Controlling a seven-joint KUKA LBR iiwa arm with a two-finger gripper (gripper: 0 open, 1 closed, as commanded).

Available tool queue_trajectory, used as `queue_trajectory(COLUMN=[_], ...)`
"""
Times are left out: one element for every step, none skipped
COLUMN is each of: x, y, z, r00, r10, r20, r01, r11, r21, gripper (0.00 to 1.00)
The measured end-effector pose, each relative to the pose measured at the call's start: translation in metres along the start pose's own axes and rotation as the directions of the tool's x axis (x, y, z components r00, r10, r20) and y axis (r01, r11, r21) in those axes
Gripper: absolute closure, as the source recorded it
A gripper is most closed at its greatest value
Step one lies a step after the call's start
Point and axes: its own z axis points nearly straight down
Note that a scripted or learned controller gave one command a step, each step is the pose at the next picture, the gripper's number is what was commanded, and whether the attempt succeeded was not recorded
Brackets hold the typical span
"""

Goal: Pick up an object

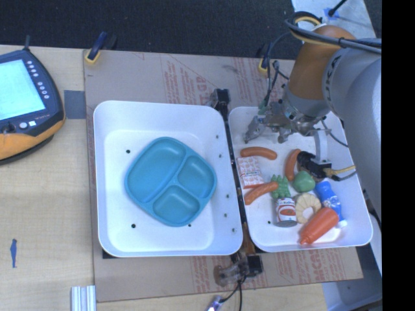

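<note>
- Two shallow white bins sit side by side on the bench [58,206], which is light wood with a brown cardboard sheet [162,76] under the bins.
- At the far left edge lies a control pendant [23,105] with an orange-rimmed body and a pale lit screen.
- Inside the left bin [107,173] lies a blue divided plate [171,181], flat and turned at a slant, with three compartments.
- Along the near-left side of the right bin [259,235] lie a sausage [259,152], a small printed packet [249,171] just below it, and a second sausage [260,192] set at an angle.
- Near the middle of that bin stand a green leafy toy [281,188], a small can [285,210] and a pale round ridged piece [307,203], close together.
- Further right are a third sausage [292,163] standing steeply, a green round piece [303,181], a blue bottle [329,196] and an orange carrot [318,225] at the near-right corner.
- The jaws [267,133] hang low over the far end of the right bin, above the first sausage, spread apart with nothing between them.
- The grey arm [353,76] with its orange band [311,63] comes in from the right.
</note>
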Motion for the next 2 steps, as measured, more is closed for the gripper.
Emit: queue_trajectory(x=[0.000,0.000], y=[0.000,0.000], z=[0.010,0.000], r00=[1.000,1.000], r10=[0.003,0.001], r20=[0.000,0.000], r01=[-0.003,-0.001], r11=[1.000,1.000], r21=[-0.002,0.000], gripper=[0.00,1.00])
